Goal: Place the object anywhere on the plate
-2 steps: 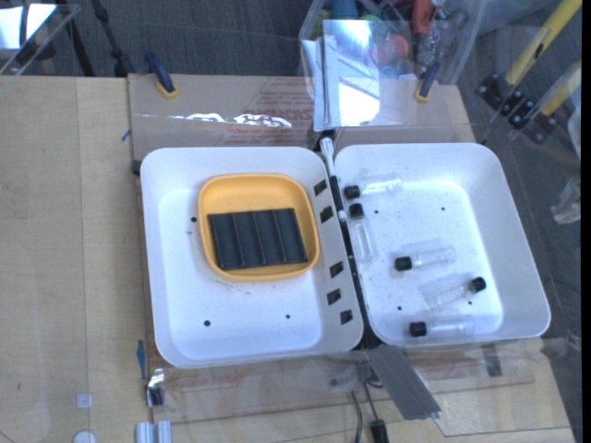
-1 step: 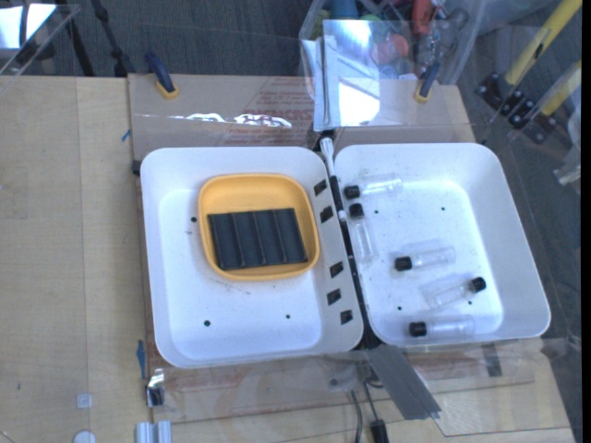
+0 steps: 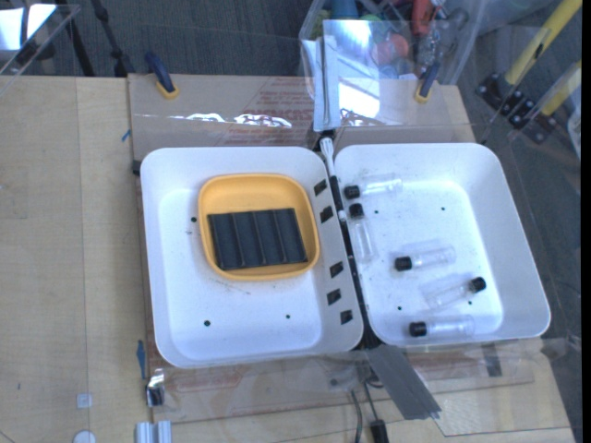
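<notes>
Pincer state: cannot be told from the camera view, neither how far it is open nor whether it has hold of anything.

Camera view, step in hand: judged to be the start, before any pick. Five clear plastic vials with black caps (image 3: pixel 425 258) lie on their sides in the right-hand shallow white bin (image 3: pixel 517 275), the bin on the side from which the pincer's arm reaches in. None lies on the round-cornered yellow plate (image 3: pixel 259 185), which sits in the left-hand shallow white bin (image 3: pixel 175 326), the far bin for the pincer. The object to be placed is most likely one of these vials.

Next move, as a judgement: descend on one vial, close across its narrow body, lift, and carry it over the divide between the bins to the plate. The vials are smooth and round and may roll or slip from the grip. Three lie apart in the open floor of the bin and are the easier picks; two lie close to the divide.

Surroundings: a dark ribbed rectangular pad (image 3: pixel 257 238) covers most of the plate's floor, so the vial would land on it. Small black tabs (image 3: pixel 332 270) line the divide. A clear box of coloured items (image 3: pixel 397 17) stands beyond the bins on the wooden counter (image 3: pixel 55 247), clear of the path.
</notes>
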Available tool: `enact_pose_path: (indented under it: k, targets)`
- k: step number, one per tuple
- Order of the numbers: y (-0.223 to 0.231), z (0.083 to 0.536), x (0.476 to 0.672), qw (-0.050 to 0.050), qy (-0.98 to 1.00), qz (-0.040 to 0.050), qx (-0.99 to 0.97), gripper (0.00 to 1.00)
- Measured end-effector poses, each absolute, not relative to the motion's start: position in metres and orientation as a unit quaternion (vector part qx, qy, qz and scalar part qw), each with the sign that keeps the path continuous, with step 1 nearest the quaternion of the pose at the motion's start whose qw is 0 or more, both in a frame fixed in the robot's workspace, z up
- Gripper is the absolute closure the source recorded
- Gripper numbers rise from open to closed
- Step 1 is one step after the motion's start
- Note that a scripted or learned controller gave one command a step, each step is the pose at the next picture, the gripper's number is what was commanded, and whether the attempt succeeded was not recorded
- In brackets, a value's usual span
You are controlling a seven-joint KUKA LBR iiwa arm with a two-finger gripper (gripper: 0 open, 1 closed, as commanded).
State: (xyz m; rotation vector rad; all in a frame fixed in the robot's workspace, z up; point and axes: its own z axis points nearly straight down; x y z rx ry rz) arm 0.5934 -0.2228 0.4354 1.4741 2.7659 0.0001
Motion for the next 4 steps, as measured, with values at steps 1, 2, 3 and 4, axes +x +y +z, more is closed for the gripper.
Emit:
enact_pose_path:
  k: [1,2,3,4]
  targets:
    - [-0.222,0.408,0.668,0.004,0.936,0.0001,0.351,1.0]
    - [-0.223,0.436,0.654,0.005,0.978,-0.0002,0.21,1.0]
    - [-0.223,0.436,0.627,0.001,1.0,0.0007,0.019,1.0]
    - [-0.222,0.436,0.657,0.005,0.987,-0.0005,-0.158,1.0]
